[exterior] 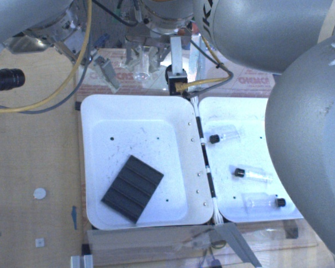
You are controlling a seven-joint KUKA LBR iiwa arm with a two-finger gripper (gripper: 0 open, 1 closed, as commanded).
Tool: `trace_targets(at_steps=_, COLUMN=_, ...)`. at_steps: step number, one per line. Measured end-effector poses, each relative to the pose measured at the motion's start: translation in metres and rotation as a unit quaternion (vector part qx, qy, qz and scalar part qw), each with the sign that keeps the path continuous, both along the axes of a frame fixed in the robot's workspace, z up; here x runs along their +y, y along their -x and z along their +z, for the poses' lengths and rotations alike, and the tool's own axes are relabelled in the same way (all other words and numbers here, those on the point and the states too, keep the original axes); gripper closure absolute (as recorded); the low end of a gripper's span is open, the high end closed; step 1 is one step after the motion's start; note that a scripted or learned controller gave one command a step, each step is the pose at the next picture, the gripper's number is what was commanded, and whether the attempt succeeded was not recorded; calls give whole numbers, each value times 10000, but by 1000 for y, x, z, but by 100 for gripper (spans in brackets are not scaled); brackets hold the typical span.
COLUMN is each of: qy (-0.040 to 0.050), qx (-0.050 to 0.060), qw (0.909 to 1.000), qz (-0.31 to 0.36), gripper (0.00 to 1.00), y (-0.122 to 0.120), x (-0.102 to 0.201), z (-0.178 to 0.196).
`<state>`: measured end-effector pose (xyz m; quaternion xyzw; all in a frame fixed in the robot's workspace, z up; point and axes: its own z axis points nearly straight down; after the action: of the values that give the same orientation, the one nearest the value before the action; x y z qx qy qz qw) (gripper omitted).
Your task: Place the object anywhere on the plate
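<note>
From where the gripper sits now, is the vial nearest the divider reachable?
Probably yes. That vial lies apart from the other two vials in the right bin, nothing covering it. The gripper sits beyond the bins' far edge.

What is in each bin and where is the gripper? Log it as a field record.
left bin: one dark ribbed plate, lying flat, skewed to the bin's walls, in the near half
right bin: three clear vials with black caps, lying apart
far vial: cap toward the left bin
middle vial: cap toward the left bin
near vial: cap away from the left bin
gripper: beyond the far rim of the left bin, not over the plate
task state: no vial on the plate yet
</note>
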<state>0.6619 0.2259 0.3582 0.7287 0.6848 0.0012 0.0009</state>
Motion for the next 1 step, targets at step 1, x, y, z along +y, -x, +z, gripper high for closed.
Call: trace_targets(at_steps=1, qy=5, qx=34, qw=9976, qz=-687, gripper=100, y=90, x=0, z=-57)
